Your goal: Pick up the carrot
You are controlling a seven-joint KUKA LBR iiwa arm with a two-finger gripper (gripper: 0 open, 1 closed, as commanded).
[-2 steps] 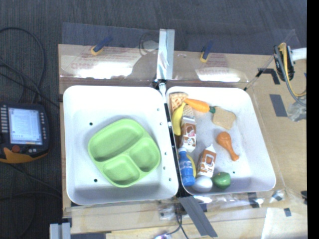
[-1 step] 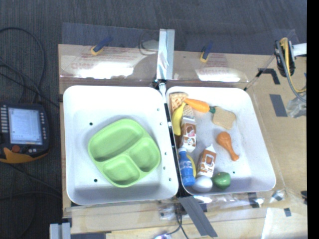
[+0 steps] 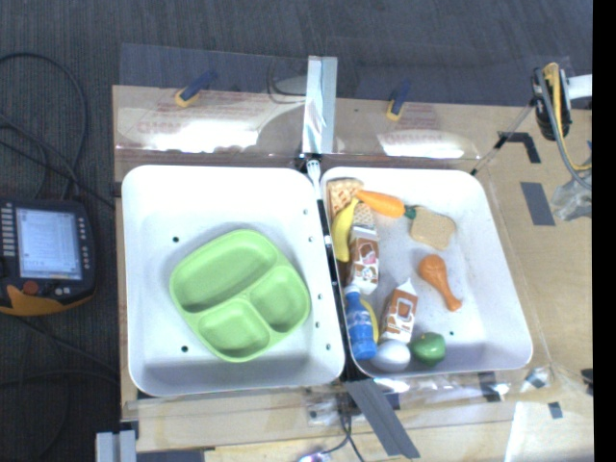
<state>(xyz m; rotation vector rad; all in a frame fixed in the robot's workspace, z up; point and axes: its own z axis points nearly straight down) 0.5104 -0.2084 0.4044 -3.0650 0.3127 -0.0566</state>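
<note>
Camera view: the small orange plastic carrot [image 3: 380, 203] lies in the right-hand shallow white bin [image 3: 500, 258], at its back near the left wall. Its long axis runs roughly left to right, the green tip toward the tan bread slice [image 3: 432, 227] and the other end against the yellow banana [image 3: 341, 227]. An orange drumstick [image 3: 440, 279] lies apart, nearer the front. I cannot tell how the jaws stand. An arm entering from the right would likely reach across the bin.
</note>
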